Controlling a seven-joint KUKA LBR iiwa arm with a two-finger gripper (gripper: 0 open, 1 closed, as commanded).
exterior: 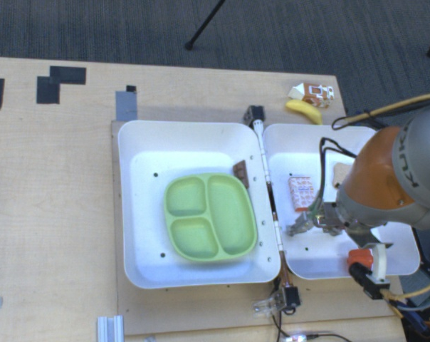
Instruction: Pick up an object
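A small red-and-white packet (301,192) lies flat in the right bin (307,262), near that bin's left wall. My gripper (305,224) hangs low over the right bin floor, just below the packet and close to it. Nothing shows held in it. The grey arm with its orange band (375,180) covers the right half of this bin. A white object (341,173) peeks out from under the arm. In the left bin (140,191) sits a green divided plate (210,216), with a small brown piece (240,168) at its upper right rim.
A yellow banana (304,110) and a small orange-and-white box (316,91) lie on the bench behind the right bin. A black clamp (255,114) sits on the ridge between the bins. Cables trail at the front right.
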